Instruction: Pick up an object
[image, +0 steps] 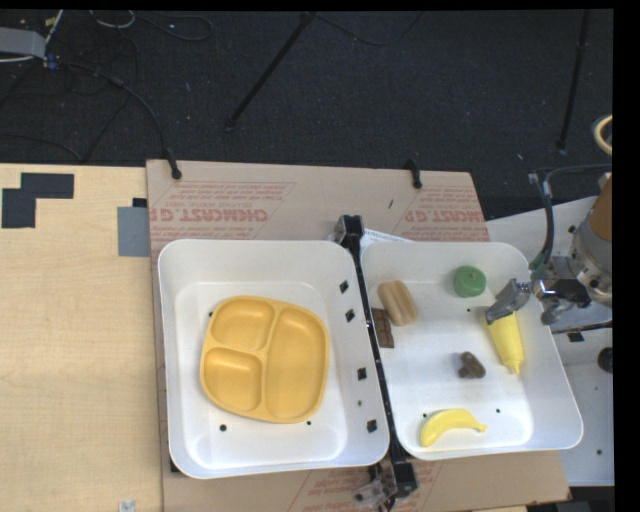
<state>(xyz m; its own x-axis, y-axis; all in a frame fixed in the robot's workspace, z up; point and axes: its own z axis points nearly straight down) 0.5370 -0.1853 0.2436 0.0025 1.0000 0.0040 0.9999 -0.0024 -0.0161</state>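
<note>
Left bin (180, 300): I see one divided plate (265, 357) lying in it, near the middle.
Right bin (560, 420): it sits just beside the left one — five things lie in it.
Bread roll (397, 302): far-left part of the right bin, close to the divider.
Ball (469, 281): far side, right of the roll.
Bottle (508, 338): right side, with the gripper (512, 298) at its far end.
Small lump (470, 366): middle, left of the bottle.
Banana (450, 426): near side — in front of the lump.

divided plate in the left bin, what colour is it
Yellow; the divided plate shows clearly in the camera view.
</note>
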